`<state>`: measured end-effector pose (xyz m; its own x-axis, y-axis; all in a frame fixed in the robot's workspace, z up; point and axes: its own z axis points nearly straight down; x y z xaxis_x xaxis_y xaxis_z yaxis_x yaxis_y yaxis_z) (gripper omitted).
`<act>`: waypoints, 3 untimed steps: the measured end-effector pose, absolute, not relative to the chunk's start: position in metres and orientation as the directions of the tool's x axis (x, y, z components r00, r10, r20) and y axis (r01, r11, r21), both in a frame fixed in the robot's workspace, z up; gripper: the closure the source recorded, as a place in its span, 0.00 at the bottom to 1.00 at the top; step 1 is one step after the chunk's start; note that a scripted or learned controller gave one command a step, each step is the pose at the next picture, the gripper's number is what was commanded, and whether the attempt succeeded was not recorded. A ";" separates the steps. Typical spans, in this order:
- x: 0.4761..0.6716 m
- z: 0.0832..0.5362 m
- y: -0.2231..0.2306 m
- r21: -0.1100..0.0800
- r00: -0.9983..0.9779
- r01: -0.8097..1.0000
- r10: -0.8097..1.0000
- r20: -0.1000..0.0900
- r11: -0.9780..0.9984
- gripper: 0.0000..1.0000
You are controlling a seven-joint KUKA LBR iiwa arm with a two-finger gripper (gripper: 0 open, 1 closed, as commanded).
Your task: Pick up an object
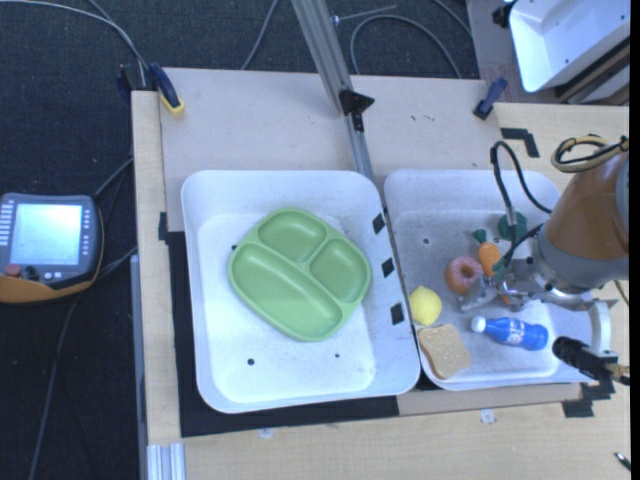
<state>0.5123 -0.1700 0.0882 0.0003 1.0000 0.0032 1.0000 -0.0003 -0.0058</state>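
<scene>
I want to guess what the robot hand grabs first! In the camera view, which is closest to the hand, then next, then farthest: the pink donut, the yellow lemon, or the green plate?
From the hand in the right bin:
1. Pink donut, just to its left, nearest.
2. Yellow lemon, farther left by the right bin's left wall.
3. Green plate, away in the left bin, farthest.

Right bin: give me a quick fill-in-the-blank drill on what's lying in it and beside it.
1. The green divided plate lies in the ____ bin.
2. The bottle in the right bin has a ____ label.
3. The slice of bread lies just below the yellow ____.
4. The end effector is down inside the ____ bin, near the pink donut.

Missing words: left; blue; lemon; right
</scene>
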 end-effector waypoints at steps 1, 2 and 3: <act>0.514 0.102 -0.170 -0.001 0.001 1.000 1.000 0.002 -0.001 1.00; 0.513 0.144 -0.174 0.002 -0.001 1.000 1.000 -0.001 0.001 1.00; 0.515 0.189 -0.182 0.003 -0.001 1.000 1.000 -0.001 0.001 1.00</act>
<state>0.5149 -0.1824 0.1894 -0.0006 1.0000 -0.0011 1.0000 0.0006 0.0025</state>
